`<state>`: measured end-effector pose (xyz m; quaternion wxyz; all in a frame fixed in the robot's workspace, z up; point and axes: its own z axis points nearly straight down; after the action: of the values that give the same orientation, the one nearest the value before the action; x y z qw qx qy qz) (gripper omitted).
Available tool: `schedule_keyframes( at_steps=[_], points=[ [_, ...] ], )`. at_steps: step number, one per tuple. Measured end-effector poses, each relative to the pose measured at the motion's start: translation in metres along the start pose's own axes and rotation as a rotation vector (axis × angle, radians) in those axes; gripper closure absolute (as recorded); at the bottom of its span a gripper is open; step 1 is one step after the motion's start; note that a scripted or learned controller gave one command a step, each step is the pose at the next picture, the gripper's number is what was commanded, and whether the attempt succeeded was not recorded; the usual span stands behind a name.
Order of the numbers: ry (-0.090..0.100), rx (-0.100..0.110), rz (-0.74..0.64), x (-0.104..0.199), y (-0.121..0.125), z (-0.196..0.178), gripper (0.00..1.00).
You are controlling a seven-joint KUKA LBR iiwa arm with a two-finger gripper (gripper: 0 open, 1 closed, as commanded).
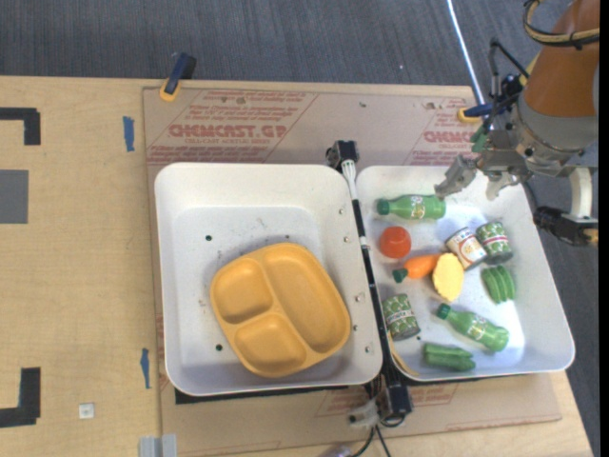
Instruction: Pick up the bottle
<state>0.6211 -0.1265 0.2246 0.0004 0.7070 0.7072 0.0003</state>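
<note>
In the right bin [557,346], nearest the camera, lie a dark green vegetable [448,356] and a green bottle [473,327], with a can [401,316], a lemon [448,276] and a tomato [396,242] farther back. The left bin [181,198] holds a yellow divided tray [279,308]. Another green bottle [411,208] lies near the right bin's far rim, and the gripper [475,176] hovers just beside it, its fingers [454,178] apart with nothing between them.

Two bottles [411,208] [474,327], perhaps three cans [401,316].
</note>
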Motion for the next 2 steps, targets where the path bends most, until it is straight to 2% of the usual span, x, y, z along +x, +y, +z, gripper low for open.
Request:
schedule_keyframes(
  at_steps=[1, 2],
  points=[
    [0.0, 0.0, -0.02, 0.02, 0.042, 0.091, 0.0],
    [0.0, 0.0, 0.175, 0.013, 0.014, 0.13, 0.0]
  ],
)
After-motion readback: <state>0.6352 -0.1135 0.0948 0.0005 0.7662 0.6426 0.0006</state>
